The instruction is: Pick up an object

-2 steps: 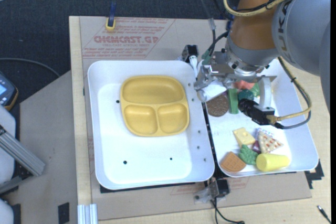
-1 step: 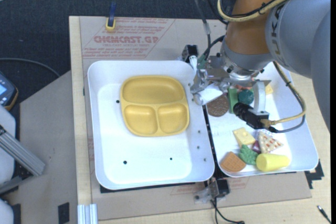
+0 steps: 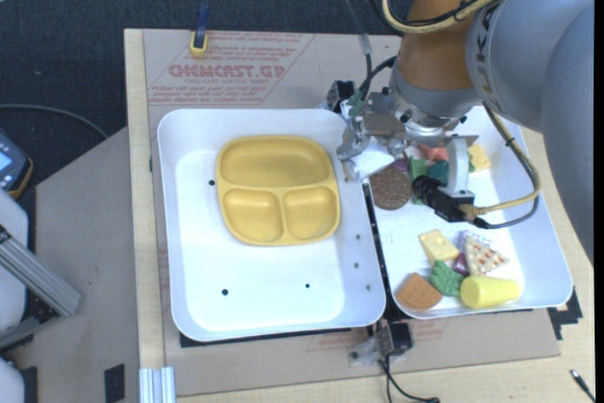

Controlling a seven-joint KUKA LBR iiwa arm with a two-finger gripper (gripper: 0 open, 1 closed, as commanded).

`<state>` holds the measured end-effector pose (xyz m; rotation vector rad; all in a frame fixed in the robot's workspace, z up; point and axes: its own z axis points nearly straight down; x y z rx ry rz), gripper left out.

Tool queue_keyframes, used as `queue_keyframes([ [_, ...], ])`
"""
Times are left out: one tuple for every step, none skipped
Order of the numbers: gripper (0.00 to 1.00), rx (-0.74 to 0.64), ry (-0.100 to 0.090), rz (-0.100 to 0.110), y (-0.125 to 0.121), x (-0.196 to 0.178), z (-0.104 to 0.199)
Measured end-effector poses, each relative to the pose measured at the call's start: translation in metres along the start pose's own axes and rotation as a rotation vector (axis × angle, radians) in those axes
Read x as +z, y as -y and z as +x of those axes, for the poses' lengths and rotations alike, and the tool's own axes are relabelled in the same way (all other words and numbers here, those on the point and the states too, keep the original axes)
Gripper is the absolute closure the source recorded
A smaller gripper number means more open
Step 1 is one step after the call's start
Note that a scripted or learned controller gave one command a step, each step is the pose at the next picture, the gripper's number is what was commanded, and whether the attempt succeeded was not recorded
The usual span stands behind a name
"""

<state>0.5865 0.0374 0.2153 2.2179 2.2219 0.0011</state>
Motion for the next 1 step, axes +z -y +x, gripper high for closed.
queue_keyframes([
  [1.00, 0.003, 0.000, -0.001, 0.0084, -0.0154, -0.0096],
])
